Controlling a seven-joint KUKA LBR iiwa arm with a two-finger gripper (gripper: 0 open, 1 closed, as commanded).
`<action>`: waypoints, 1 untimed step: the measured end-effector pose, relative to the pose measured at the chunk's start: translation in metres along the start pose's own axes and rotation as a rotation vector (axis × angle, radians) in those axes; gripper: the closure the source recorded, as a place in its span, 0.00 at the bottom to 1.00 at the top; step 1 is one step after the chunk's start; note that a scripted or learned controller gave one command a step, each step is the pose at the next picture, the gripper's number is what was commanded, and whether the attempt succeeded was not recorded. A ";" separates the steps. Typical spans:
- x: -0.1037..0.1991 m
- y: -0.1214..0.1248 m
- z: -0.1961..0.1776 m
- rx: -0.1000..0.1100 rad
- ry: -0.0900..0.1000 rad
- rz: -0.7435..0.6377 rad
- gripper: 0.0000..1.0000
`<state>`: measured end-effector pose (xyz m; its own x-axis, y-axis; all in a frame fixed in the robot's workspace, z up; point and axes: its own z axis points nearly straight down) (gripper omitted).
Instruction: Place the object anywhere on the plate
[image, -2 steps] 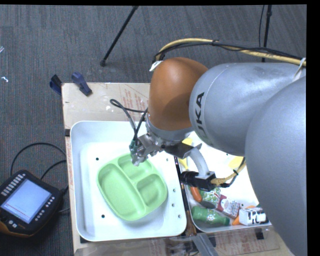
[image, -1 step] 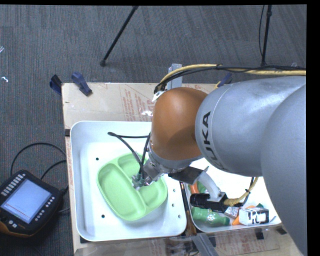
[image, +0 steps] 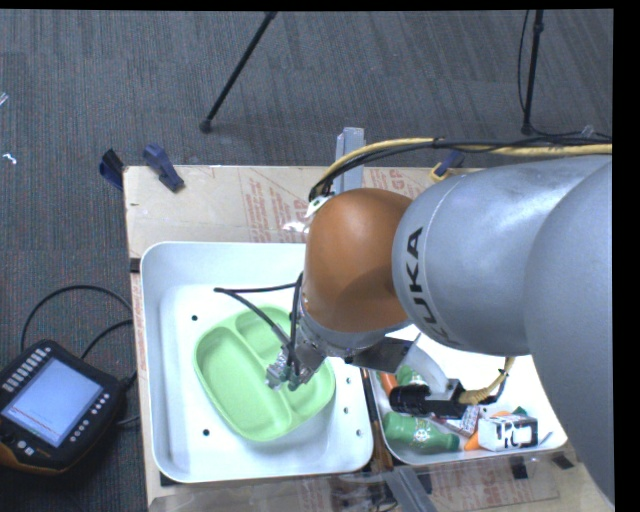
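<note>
i have the arm (image: 500, 260) reaching in from the right, its orange band (image: 355, 265) hanging over the seam between the two bins. the jaws are down low over the left bin (image: 155, 300), right above the green plate (image: 235, 395). from this slanted angle they read as one small grey cluster against the green, and i cannot tell whether they are spread or pressed together, or whether anything sits between them.

the plate is a divided one with raised ridges between its compartments. it lies flat on the bin floor, toward the near right of the left bin, and the jaws sit over its right-hand part. a thin black cable (image: 250, 295) runs from the far left of the bin across the plate's far edge toward the wrist.

the loose things i can make out are all in the right bin (image: 450, 457), well apart from the plate: a green rounded object (image: 415, 432) near the bin's left wall, a small white box (image: 512, 432) with dark print to its right, and a thin orange piece (image: 462, 427) between them. much of that bin is hidden under the arm.

the table (image: 220, 205) is cardboard with red print. two blue clamps (image: 160, 166) sit at its far left corner, and a teach pendant (image: 55, 400) lies on the floor to the left.
</note>
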<state>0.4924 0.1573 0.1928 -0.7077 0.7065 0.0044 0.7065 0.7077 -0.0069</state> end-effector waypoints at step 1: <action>-0.030 -0.016 0.007 0.000 0.001 -0.169 1.00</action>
<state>0.5021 0.1252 0.1855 -0.8163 0.5776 0.0066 0.5775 0.8163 -0.0062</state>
